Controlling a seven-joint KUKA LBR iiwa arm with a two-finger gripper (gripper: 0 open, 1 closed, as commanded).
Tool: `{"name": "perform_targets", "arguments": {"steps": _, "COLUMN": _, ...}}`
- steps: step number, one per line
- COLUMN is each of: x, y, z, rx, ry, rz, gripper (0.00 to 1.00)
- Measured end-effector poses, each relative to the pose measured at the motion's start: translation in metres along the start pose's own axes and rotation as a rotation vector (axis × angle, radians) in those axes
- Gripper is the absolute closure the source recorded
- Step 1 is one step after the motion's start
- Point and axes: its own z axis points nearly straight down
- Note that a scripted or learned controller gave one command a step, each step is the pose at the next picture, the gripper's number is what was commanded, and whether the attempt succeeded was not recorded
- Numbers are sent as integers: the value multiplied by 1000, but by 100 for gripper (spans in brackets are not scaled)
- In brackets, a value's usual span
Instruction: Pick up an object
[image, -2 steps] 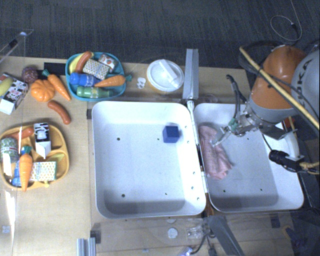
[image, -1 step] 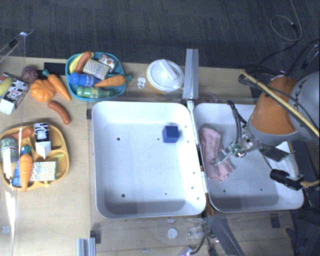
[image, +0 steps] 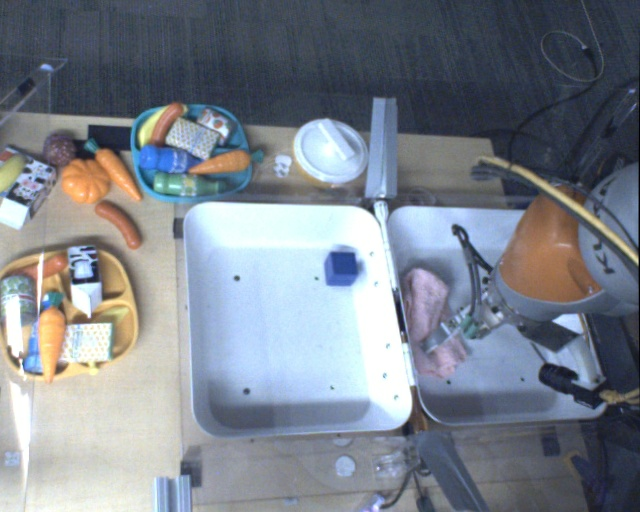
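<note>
Right bin (image: 500, 395): at 3 o'clock of the view, it held the arm's working end and a pink cloth.
Arm (image: 560, 255): grey, with an orange band; it entered from 3 o'clock and slanted down toward the bin's left half.
Gripper (image: 455, 335): sat low at the cloth's 3 to 4 o'clock edge, touching or nearly touching it; whether the pincer was spread or pressed together could not be told, nor whether it pinched any fabric.
Pink cloth (image: 428, 315): crumpled, lay along the bin's left wall, at about 9 o'clock of the bin floor.
Left bin (image: 290, 400): lay just beside the right bin, at the view's centre.
Blue block (image: 342, 267): rested alone on the left bin's floor, toward 2 o'clock, well apart from the gripper.
White lidded tub (image: 331, 150): stood on the bench at 12 o'clock of the left bin.
Blue bowl (image: 192, 150): sat at 11 o'clock, full of toy food.
Yellow tray (image: 118, 335): sat at 9 o'clock, also full of toy food.
</note>
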Motion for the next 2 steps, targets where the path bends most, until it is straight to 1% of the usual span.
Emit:
{"name": "perform_targets", "arguments": {"steps": 1, "x": 2, "y": 3, "z": -11, "rx": -2, "ry": 5, "rz": -2, "gripper": 100}}
{"name": "perform_targets", "arguments": {"steps": 2, "x": -3, "y": 67, "z": -105, "rx": 22, "ry": 14, "rz": 116, "gripper": 100}}
